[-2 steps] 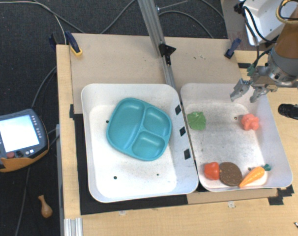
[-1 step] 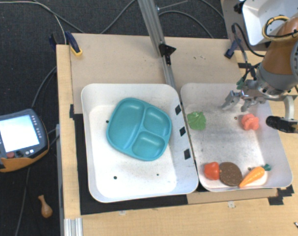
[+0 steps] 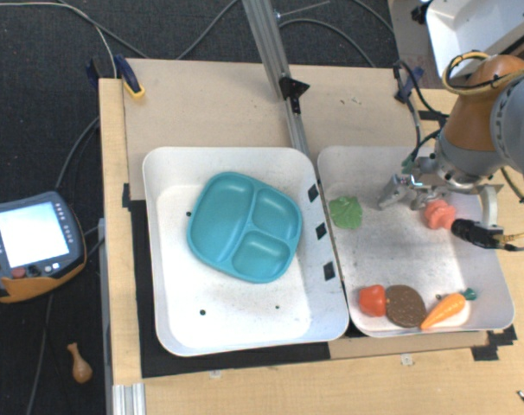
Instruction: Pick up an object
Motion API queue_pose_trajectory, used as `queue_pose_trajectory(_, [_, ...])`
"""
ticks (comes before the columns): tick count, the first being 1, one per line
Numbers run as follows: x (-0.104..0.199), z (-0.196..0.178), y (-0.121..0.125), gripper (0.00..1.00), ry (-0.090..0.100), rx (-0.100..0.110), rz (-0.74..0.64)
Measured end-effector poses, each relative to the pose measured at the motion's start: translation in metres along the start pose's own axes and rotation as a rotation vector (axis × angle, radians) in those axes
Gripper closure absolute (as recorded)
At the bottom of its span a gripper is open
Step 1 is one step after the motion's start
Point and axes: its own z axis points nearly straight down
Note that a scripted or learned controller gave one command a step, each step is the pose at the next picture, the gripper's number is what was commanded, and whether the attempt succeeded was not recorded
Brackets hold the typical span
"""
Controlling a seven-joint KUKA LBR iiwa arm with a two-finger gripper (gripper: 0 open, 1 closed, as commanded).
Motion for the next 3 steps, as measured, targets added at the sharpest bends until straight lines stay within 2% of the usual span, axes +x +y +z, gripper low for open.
queue_pose_trajectory(1, [0.0, -0.015, 0.002, 1.0, -0.001, -0.007, 0.0])
queue_pose_trajectory(3, [0.002, -0.111, -0.008, 1.0, -0.002, -0.008, 0.0])
